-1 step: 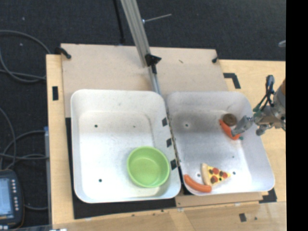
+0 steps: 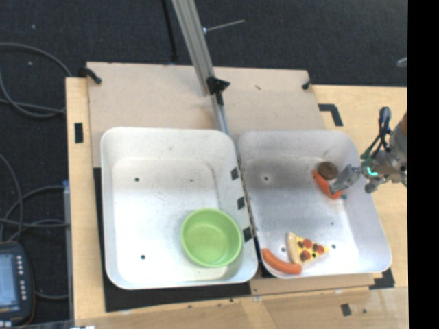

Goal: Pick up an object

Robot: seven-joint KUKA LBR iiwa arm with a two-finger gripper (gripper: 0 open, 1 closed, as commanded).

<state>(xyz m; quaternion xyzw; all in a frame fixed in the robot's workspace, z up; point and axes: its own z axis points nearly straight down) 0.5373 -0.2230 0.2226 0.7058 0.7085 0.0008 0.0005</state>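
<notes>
A green bowl (image 2: 211, 236) sits in the left bin (image 2: 130, 149), near its front right corner. The right bin (image 2: 288, 149) holds a toy pizza slice (image 2: 304, 248) and an orange-red sausage (image 2: 281, 262) at its front edge. An orange and brown object (image 2: 326, 177) lies toward the bin's right side. My gripper (image 2: 346, 177) reaches in from the right and hangs low right beside that orange and brown object, at its right end. I cannot tell whether it touches it.
A slanted metal rail (image 2: 195, 43) runs from the top down to the gap between the bins. Cables (image 2: 27, 81) lie on the dark floor at the left. The arm's wrist (image 2: 387, 163) sits over the right bin's right rim.
</notes>
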